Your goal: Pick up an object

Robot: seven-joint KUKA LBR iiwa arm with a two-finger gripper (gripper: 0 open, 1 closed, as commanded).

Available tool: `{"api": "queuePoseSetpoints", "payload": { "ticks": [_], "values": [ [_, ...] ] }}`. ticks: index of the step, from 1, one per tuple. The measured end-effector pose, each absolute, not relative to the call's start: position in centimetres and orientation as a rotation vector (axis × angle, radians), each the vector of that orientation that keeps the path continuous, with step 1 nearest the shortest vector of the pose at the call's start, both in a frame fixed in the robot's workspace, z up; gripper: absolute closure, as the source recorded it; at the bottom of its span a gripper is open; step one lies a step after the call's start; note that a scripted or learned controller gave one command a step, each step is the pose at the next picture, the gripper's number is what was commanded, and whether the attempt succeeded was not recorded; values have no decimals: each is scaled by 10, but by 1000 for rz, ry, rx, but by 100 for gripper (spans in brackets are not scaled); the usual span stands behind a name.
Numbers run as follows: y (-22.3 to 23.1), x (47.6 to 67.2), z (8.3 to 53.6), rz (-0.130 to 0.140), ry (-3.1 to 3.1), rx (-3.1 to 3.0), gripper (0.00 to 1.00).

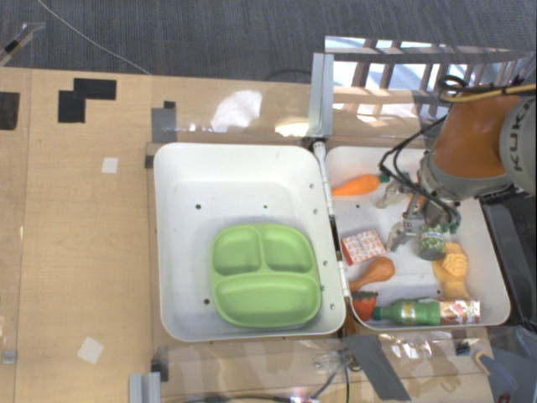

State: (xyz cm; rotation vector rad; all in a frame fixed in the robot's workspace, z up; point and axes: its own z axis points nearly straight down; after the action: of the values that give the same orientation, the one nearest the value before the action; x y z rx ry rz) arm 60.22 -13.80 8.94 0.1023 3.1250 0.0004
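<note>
Tool [417, 225] down low in the right-hand bin [497, 302], hanging from the grey arm with its orange band [470, 141]; from where I stand I cannot tell how it is set. No object sits plainly in it. Taking the small patterned box [363, 247] as my mark: the tool is just to its right, a carrot [356, 186] lies above it toward the bin's far wall, a toy drumstick [372, 271] touches or nearly touches its lower edge, and a green bottle [425, 312] lies along the near wall below that. Yellow pieces [453, 267] and a small greenish round thing [432, 243] crowd close right of the tool, farther from the box.

My worry is that crowding. A close here may catch an edge of the greenish piece, or two things at once, and slip on lifting. The green divided plate [265, 275] in the left bin [180, 225] is well away from the box and out of trouble.
</note>
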Motion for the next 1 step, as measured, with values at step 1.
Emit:
{"api": "queuePoseSetpoints", "payload": {
  "ticks": [1],
  "values": [
    [-139, 607, 105, -3, 3110, 99, 100]
  ]
}}
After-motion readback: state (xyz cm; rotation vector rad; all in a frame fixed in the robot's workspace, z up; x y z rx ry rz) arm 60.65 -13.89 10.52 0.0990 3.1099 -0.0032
